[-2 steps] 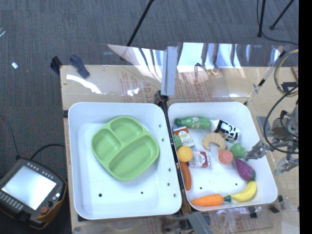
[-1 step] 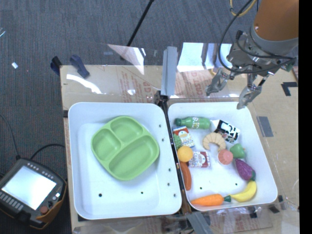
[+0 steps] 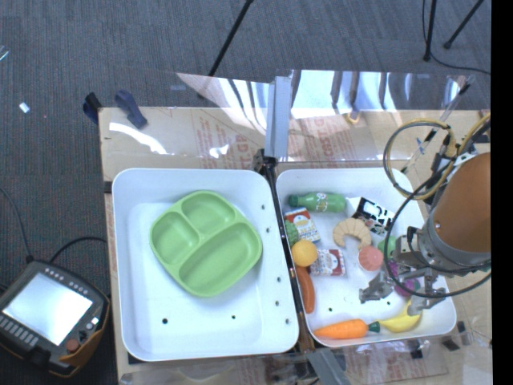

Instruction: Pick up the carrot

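While the gripper [image 3: 394, 289] hung low in the right bin [image 3: 442, 321], fingers apart and holding nothing, I saw the carrot [image 3: 343, 329] lying flat at the near wall, a banana [image 3: 401, 322] just beside its green end. I feared the fingers could hit the wall or catch the banana. The left bin [image 3: 136, 319] held a green plate [image 3: 206, 242]
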Controlling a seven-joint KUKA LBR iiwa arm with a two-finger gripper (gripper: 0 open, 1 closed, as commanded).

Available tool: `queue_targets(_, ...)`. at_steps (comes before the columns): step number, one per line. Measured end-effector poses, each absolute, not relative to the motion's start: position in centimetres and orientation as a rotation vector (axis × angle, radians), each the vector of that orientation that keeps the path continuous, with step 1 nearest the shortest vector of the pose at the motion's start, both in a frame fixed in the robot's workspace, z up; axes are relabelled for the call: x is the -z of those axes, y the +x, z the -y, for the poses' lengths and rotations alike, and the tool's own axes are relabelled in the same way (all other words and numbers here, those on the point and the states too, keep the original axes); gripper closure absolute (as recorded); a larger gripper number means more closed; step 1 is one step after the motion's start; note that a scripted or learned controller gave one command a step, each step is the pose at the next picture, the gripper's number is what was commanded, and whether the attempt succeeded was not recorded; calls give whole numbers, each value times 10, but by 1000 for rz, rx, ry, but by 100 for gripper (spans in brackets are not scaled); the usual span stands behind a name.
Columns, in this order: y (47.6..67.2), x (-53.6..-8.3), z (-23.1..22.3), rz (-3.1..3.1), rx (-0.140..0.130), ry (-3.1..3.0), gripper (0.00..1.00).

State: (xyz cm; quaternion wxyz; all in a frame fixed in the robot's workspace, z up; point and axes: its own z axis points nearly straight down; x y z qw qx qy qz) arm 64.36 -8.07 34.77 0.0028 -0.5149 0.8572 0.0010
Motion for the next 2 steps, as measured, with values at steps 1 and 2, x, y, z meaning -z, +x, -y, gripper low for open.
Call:
queue_targets(1,475,-169,151,-2562,-10,-1821,0)
queue_targets(2,641,-213,29,-2593,-5,-1767,0)
